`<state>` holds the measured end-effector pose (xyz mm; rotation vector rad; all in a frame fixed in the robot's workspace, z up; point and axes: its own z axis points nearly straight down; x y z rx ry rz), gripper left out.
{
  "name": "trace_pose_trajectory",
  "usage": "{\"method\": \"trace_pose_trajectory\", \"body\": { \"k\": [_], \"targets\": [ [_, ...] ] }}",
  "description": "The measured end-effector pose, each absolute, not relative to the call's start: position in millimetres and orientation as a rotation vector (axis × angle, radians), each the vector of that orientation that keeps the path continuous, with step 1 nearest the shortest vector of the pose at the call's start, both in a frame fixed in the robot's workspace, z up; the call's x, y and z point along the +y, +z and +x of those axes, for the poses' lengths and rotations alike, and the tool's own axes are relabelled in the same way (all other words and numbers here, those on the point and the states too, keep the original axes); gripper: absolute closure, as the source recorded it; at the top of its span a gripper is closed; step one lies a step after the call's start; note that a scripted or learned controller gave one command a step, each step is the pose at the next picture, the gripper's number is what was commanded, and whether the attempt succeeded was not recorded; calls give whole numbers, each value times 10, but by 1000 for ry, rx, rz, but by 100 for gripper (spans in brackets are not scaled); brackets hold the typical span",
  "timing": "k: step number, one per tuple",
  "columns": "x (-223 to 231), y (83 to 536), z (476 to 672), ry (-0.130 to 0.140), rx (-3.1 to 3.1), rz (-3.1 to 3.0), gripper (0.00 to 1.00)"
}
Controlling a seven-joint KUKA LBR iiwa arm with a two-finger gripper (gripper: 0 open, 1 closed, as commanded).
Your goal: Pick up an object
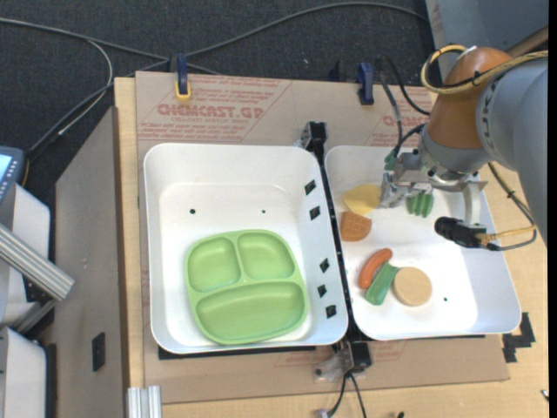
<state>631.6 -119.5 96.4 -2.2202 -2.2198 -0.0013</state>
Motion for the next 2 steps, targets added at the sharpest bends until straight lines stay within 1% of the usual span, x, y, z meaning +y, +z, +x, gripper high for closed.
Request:
{"method": "trace_pose_trajectory", "body": {
  "k": [1,2],
  "targets": [
    [-1209,1419,6388,-5,-2226,-2223,100],
    [-1202,2058,6353,-8,-2227,-2224,100]
  ]
}}
